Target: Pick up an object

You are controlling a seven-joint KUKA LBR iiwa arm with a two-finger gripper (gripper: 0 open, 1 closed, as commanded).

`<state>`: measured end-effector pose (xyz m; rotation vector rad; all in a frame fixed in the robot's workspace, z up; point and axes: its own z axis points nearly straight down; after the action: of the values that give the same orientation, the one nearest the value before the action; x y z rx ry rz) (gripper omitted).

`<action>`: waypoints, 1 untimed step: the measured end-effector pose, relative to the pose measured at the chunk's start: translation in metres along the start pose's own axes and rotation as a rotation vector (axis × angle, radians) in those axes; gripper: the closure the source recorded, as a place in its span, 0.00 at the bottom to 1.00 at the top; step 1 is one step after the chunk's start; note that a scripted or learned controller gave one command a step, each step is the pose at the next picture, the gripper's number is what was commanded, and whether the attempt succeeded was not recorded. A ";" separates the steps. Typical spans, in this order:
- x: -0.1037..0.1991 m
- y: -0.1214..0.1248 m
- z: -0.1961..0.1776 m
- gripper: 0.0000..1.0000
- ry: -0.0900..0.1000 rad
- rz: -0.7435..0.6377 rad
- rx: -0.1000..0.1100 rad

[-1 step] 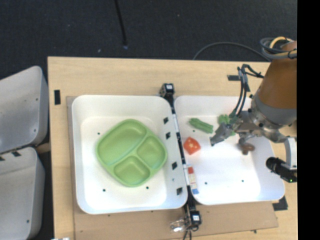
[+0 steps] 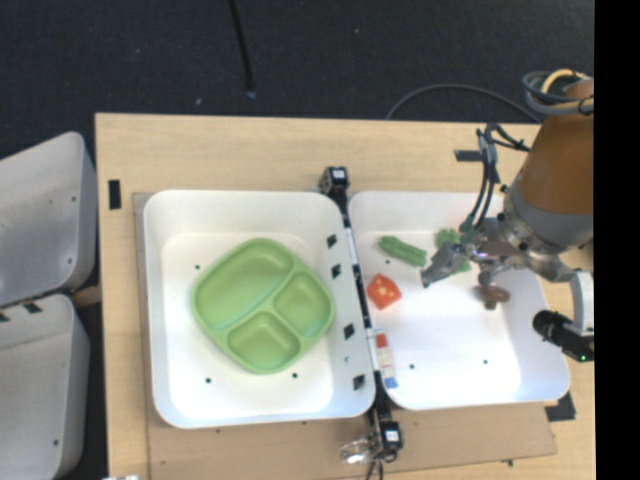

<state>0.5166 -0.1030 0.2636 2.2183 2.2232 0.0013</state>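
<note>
Reaching in from 3 o'clock, the arm (image 2: 560, 178) hangs over the right bin (image 2: 450, 368), grey wrist below the orange band. Gripper (image 2: 462, 265) sits over the upper middle of that bin. One grey finger (image 2: 443, 264) points toward 9 o'clock; a darker tip (image 2: 492, 293) shows lower, toward 4 o'clock of it. Fingers look spread with a visible gap between them, nothing seen clamped in that gap.

Objects in right bin:
- green elongated piece (image 2: 402, 250), lying slantwise, just beside the grey finger at its 10 o'clock, apart from it.
- small green piece (image 2: 446, 236), at 12 o'clock of the finger, very near the gripper body; contact cannot be judged.
- orange-red block (image 2: 384, 291), at 8 o'clock of the finger, near the divider (image 2: 352, 278) between bins, clearly apart from the fingers.

Left bin (image 2: 170, 388) holds a green divided plate (image 2: 263, 304), three compartments, lying flat near centre.

Edges and room: bare white floor fills the lower half of the right bin, from 5 to 7 o'clock of the gripper. Orange-red block sits close to the left wall of its bin. Green elongated piece has open floor on all sides. Cable (image 2: 440, 93) loops across the bench (image 2: 250, 148) at 12 o'clock of the right bin.
</note>
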 end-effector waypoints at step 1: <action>-0.001 -0.001 0.063 0.00 0.000 0.003 0.006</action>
<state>0.5153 -0.1037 0.2003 2.2244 2.2223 -0.0055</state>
